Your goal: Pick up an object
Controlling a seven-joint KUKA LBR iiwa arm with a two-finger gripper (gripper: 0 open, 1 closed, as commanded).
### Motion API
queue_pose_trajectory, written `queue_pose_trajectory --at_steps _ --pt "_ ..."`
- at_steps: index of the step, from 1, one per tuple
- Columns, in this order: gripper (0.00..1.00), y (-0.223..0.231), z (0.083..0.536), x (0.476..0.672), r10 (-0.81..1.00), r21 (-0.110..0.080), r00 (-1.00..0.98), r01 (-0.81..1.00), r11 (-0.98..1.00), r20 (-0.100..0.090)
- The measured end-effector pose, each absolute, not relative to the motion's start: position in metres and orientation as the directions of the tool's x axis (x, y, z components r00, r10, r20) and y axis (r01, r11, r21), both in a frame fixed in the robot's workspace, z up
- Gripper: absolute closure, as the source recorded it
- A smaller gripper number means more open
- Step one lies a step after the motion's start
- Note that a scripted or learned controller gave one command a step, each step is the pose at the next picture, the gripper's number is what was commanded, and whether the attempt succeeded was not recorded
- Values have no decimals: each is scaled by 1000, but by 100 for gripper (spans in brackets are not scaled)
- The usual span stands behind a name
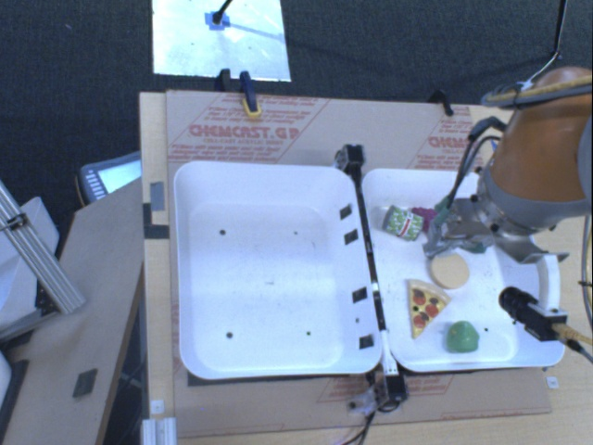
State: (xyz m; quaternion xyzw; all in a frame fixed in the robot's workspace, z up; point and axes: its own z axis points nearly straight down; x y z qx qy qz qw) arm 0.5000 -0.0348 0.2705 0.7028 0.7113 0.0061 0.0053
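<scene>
The right bin (491, 346) holds a tan round disc (451, 272), a pizza slice (424, 307), a green ball (462, 336) and a small green-and-white can (402, 222) with a magenta piece (425, 216) beside it. My gripper (448, 242) hangs low over the bin's middle, just above the far edge of the tan disc and right of the can. The grey wrist and orange band sit above it at the right, hiding part of the bin's far right corner.
The left bin (190, 248) lies beside the right one, with a row of black clips (359, 265) along the shared rim. Both rest on a cardboard sheet (278, 128). A reflective panel (220, 26) lies beyond the bench.
</scene>
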Motion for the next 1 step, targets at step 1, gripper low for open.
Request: queue_pose_trajectory --at_steps 1 --pt "100 37 420 501 1000 18 -13 1000 13 3"
